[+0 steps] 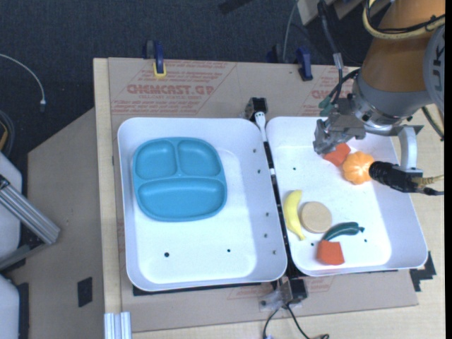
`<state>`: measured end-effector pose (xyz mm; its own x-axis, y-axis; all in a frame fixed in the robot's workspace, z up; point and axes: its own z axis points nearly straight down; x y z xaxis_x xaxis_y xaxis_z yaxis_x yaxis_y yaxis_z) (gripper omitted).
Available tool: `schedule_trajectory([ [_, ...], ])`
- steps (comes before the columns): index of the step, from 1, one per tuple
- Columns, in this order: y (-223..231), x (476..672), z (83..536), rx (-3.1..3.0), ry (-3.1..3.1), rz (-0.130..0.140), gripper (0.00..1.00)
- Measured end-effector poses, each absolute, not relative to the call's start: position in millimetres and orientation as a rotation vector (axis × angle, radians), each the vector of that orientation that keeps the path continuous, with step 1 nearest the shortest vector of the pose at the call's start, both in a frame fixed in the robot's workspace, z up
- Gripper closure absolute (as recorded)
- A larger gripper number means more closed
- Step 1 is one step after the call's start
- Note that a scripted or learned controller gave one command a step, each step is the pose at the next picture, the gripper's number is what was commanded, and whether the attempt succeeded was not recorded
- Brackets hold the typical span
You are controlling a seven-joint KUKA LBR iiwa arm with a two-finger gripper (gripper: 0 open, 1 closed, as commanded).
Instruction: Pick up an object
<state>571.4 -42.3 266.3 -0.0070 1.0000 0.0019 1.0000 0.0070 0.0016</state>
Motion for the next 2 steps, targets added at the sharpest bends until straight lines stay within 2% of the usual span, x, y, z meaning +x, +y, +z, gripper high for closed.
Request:
schedule_trajectory([
  [1, 8.7, 584.2, 248.4, -2.212, -2.226, 0.000, 1.00],
  [2, 55.3, 581.6, 237.7, -2.213, -2.225, 0.002, 1.00],
])
